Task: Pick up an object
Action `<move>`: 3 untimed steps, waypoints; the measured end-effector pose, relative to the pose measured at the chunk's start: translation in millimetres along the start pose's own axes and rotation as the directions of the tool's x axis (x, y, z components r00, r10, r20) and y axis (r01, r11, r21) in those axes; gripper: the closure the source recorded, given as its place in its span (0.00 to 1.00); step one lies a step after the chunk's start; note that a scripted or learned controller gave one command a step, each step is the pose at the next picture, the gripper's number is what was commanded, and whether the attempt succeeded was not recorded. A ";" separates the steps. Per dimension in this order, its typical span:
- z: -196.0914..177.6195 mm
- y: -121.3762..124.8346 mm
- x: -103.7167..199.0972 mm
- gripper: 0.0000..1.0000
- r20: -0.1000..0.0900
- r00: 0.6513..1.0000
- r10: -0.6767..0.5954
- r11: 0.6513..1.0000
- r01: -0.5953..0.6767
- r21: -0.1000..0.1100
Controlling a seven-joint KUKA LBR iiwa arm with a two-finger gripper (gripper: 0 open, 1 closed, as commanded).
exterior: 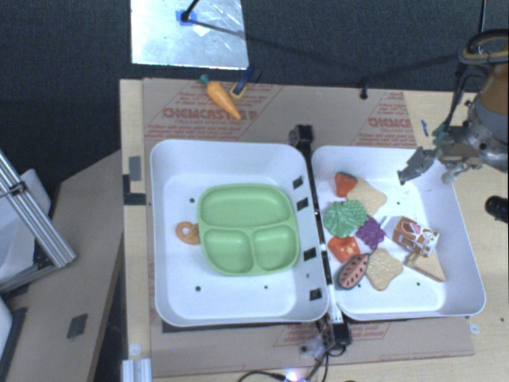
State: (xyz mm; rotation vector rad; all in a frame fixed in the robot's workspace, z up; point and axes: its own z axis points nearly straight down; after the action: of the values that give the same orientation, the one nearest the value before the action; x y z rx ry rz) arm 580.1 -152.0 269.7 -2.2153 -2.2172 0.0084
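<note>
Toy foods, among them a green lettuce piece and toast slice, cluster in the right bin, within reach. The claw hovers spread and empty over its far corner (presumably poised to descend).

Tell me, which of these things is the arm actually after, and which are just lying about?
Likely for picking, in the right bin below the gripper:
- green leafy piece
- purple piece
- two red pieces
- toast slice

Lying about:
- green divided tray and small pretzel in the left bin
- toy carrot on the bench
- foil sheet
</note>
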 end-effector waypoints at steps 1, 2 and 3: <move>-6.3 1.8 0.2 0.00 0.002 1.000 -0.002 1.000 0.002 -0.011; 43.8 9.2 7.9 0.00 0.001 1.000 -0.005 1.000 0.005 -0.007; 106.3 7.7 11.7 0.00 0.000 1.000 -0.001 1.000 0.001 -0.005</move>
State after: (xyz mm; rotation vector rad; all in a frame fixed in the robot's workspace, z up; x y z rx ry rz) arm 586.9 -140.2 163.3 -2.2173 -2.2209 0.0029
